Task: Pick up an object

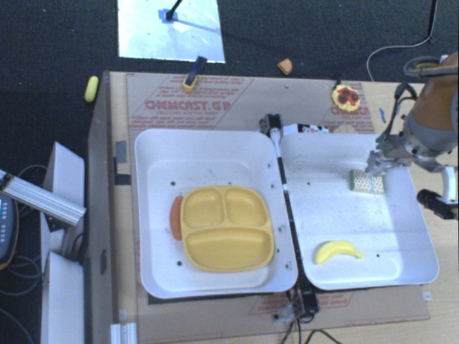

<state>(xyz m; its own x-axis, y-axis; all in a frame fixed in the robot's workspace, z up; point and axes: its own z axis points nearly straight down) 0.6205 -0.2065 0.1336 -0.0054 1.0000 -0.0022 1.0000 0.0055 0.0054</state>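
Observation:
In the right bin [401,271] lie a yellow banana [338,251] near the front and a small patterned block [366,182] with a green edge toward the back right. My gripper [378,163] hangs at the block's upper right corner, just above or touching it. The left bin [154,192] holds a yellow divided plate [226,228] and an orange hot dog [176,217] lying against the plate's left side.
On the cardboard behind the bins sit a small pizza toy [346,97] and a blue-and-yellow item [193,74]. A yellow item [91,88] and an orange bit [285,66] lie on the dark floor. The divider [283,192] separates the bins.

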